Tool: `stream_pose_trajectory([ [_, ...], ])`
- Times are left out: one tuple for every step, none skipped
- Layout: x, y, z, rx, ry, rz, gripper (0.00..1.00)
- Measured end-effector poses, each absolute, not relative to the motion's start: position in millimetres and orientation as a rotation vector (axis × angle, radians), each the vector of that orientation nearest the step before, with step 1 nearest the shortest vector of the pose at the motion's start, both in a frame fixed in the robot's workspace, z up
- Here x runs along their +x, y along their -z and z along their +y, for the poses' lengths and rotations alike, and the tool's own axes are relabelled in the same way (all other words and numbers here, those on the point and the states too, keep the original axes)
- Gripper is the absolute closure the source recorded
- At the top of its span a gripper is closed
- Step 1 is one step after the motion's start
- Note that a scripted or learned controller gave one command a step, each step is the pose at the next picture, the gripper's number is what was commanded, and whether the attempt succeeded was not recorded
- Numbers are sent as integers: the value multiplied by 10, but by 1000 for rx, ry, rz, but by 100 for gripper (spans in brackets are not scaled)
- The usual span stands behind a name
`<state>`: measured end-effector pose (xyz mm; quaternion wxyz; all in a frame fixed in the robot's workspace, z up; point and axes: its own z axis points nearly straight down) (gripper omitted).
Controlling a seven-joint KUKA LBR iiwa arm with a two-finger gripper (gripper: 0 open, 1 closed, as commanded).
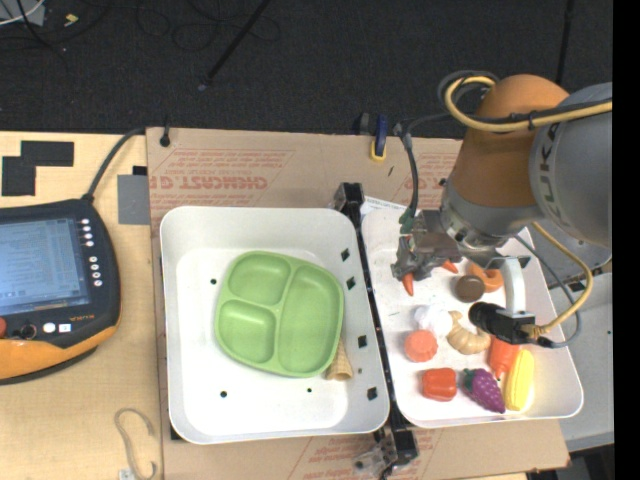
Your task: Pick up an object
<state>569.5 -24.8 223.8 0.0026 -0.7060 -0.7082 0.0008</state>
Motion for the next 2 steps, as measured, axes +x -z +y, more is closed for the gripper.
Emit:
stream_pose_trajectory([
  [5583,-2218,164,-2215,-4,-2221,100],
  [5483,-2346,642,-2215,-1,-2223,100],
])
